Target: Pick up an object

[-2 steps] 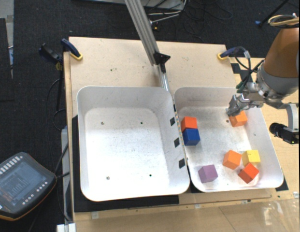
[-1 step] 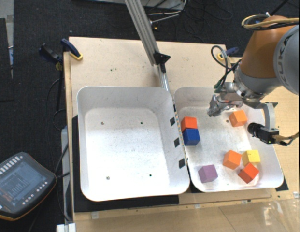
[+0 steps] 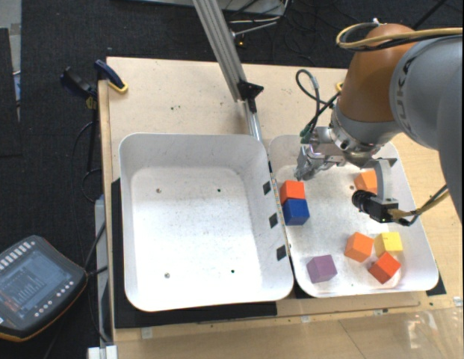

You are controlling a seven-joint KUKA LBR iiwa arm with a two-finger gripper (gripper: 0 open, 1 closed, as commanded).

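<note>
Two shallow white bins sit side by side on a pale wooden bench (image 3: pixel 179 96). Off the bench's left edge, on the dark floor, lies a grey teach pendant (image 3: pixel 30 283) with an orange rim, and a blue and yellow clamp (image 3: pixel 110 75) grips the bench's far left corner. The left bin (image 3: pixel 194 152) is bare apart from dark specks. A slanted aluminium rail (image 3: pixel 220 40) runs down from the top of the view to the gap between the bins.

The right bin (image 3: pixel 418 271) holds the blocks. Nearest the dividing wall an orange block (image 3: pixel 294 190) touches a blue block (image 3: pixel 296 212) just in front of it. Toward the near edge lies a purple block (image 3: pixel 321 268). Further right sit an orange block (image 3: pixel 359 246), a yellow block (image 3: pixel 390 241) and a red-orange block (image 3: pixel 385 267), clustered close together. Another orange block (image 3: pixel 365 180) shows partly behind the wrist hardware.

The gripper (image 3: pixel 306 164) hangs over the far part of the right bin, just beyond and to the right of the orange-and-blue pair. Whether it is released or clenched cannot be told from this angle, and no block is seen between its tips. The grey arm (image 3: pixel 433 88) with its orange band (image 3: pixel 373 73) reaches in from the right, cables looping around the wrist.
</note>
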